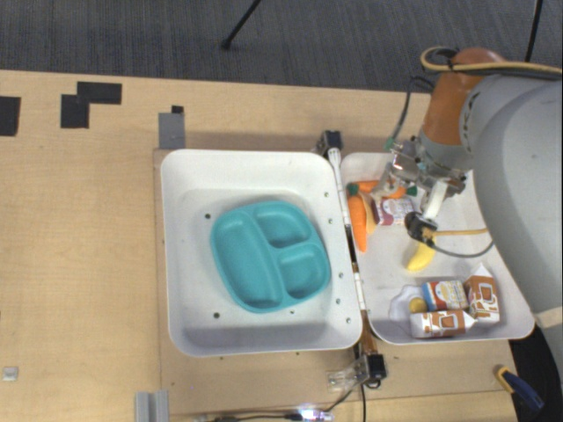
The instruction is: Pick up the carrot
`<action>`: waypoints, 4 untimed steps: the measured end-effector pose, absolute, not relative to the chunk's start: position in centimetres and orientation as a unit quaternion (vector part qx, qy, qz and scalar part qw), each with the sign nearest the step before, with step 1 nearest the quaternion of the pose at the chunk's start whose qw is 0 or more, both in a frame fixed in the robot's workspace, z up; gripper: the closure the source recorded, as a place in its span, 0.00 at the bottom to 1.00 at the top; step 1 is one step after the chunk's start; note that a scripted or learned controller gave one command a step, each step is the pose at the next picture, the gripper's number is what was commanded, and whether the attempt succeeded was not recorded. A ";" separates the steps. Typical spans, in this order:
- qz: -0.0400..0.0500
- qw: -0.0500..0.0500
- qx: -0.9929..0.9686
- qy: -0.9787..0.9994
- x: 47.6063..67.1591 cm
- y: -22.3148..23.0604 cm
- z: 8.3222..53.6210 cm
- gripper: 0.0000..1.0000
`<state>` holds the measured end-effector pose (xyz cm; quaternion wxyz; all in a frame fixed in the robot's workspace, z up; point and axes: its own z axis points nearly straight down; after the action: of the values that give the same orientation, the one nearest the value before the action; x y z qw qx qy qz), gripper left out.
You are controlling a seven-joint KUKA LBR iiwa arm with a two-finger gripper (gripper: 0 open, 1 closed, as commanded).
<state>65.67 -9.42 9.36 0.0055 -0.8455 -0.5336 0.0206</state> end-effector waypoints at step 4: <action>-0.007 -0.004 -0.884 -0.467 66.1 -9.1 9.5 0.00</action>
<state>66.05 -9.13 9.54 -0.0036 -0.8845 -0.4665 -0.0071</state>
